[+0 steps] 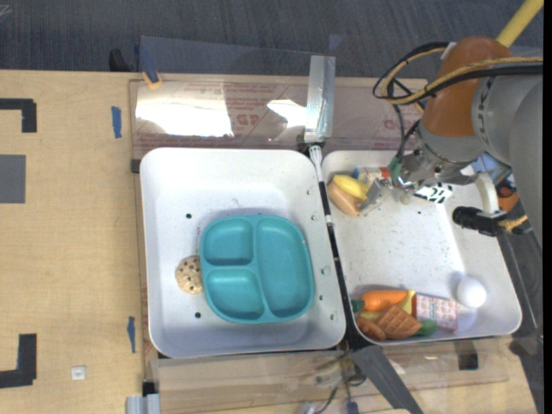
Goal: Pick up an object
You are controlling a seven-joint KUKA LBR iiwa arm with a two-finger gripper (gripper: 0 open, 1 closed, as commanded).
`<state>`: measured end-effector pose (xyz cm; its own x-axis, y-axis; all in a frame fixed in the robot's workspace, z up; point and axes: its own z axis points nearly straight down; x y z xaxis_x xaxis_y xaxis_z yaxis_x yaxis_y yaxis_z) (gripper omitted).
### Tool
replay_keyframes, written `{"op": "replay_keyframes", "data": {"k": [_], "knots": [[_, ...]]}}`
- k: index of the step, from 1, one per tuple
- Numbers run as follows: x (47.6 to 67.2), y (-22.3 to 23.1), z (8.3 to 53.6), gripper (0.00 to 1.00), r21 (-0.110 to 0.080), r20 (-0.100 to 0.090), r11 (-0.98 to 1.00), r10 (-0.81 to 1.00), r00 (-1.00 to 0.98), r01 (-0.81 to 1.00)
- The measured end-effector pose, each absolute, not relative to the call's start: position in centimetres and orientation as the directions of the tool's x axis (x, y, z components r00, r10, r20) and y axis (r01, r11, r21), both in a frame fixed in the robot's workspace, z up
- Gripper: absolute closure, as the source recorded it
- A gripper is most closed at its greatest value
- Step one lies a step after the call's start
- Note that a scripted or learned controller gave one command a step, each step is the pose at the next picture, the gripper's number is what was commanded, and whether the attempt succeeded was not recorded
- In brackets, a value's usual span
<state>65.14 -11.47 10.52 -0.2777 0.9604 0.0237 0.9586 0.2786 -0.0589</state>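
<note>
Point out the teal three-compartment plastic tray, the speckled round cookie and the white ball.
Teal three-compartment plastic tray [256,267]: camera view, on its central divider.
Speckled round cookie [188,274]: camera view, on its top face.
White ball [471,293]: camera view, on its middle.

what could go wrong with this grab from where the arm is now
1. The gripper is low in the right bin's far left corner, beside the yellow and tan toy food. The bin wall and centre divider are close, so the fingers might catch the rim or push the food into the corner rather than close around it.
2. The food pieces look rounded and packed together, so a grasp could slip off or nudge both.
3. Whether anything is actually between the fingers is unclear.
</note>
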Motion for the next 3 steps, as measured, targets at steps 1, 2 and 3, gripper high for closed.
{"op": "replay_keyframes", "data": {"k": [1, 2, 3], "knots": [[63.6, -10.9, 8.6, 0.0, 0.003, -0.002, 0.513, 0.859, -0.513, 0.859], [63.5, -10.9, 8.6, 0.0, 0.003, -0.002, 0.512, 0.859, -0.512, 0.859], [63.8, -10.9, 10.0, 1.0, 0.009, -0.008, 0.513, 0.859, -0.513, 0.859]]}}
